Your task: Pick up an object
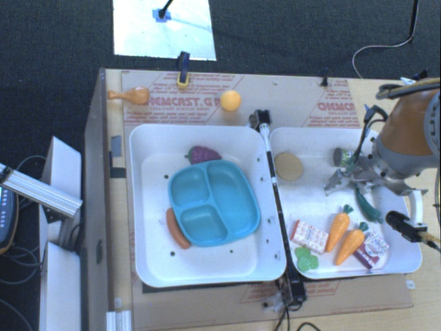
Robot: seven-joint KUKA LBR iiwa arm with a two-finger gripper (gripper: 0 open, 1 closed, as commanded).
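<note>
The right bin (324, 271) holds the pickable toys, most of them crowded toward its 5 o'clock corner. Two orange carrots (344, 236) lie side by side there, green tops pointing to 12 o'clock, nearly touching each other. Just at their 9 o'clock sits a small red-and-white packet (309, 235), and at 6 o'clock from that a green leafy piece (306, 258) rests against the near wall. At 3 o'clock from the carrots is another small packet with a dark red end (373, 247). A tan round disc (289, 165) lies apart from these, near the bin's 10 o'clock corner, beside the divider between the bins.

The gripper (348, 178) hangs over the upper middle of the right bin, at 12 o'clock from the carrots and at 3 o'clock from the disc. Its grey metal parts splay out low over the bin floor (whether the fingers are apart or together cannot be told), and nothing can be seen held. Teal pieces (367, 205) trail from it toward 5 o'clock. The arm (413, 133), with its orange band, comes in from 3 o'clock.

In the left bin (155, 254) a blue divided tray (213, 202) fills the middle; a purple item (204, 154) touches its 12 o'clock edge and a sausage (177, 228) lies along its 8 o'clock edge.

On the cardboard behind the bins sit an orange ball (230, 101) and a tan drumstick-shaped toy (129, 96).
</note>
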